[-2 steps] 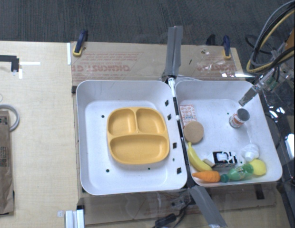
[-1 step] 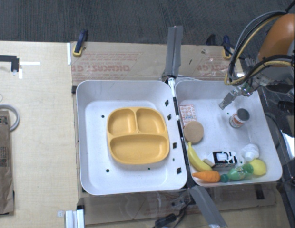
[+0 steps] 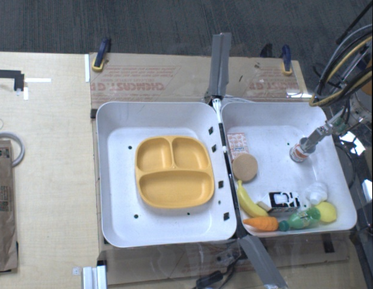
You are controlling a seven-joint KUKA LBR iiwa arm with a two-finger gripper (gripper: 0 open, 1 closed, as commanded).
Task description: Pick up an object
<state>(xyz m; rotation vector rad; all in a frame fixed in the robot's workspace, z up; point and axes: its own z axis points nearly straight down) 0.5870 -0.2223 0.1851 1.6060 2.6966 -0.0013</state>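
Note:
My gripper [image 3: 299, 153] reaches in from the right and hangs low over the bare floor of the right bin [image 3: 277, 125], in its right half. Nothing shows at its tip. The objects lie to its left and along the bin's front: a round tan piece [image 3: 245, 167], a banana [image 3: 249, 202], a carrot [image 3: 260, 223], a black and white item [image 3: 283, 198], a green object [image 3: 298, 221], a lemon [image 3: 326, 212] and a small white object [image 3: 317, 191]. A pinkish card [image 3: 236, 142] lies flat near the bin's left wall.
The left bin [image 3: 114, 179] holds a yellow divided plate [image 3: 174, 171]. A grey divider bar [image 3: 219, 65] runs between the bins at the back. Cables [image 3: 349, 47] hang at the right. A brown bag [image 3: 5, 203] lies on the bench at far left.

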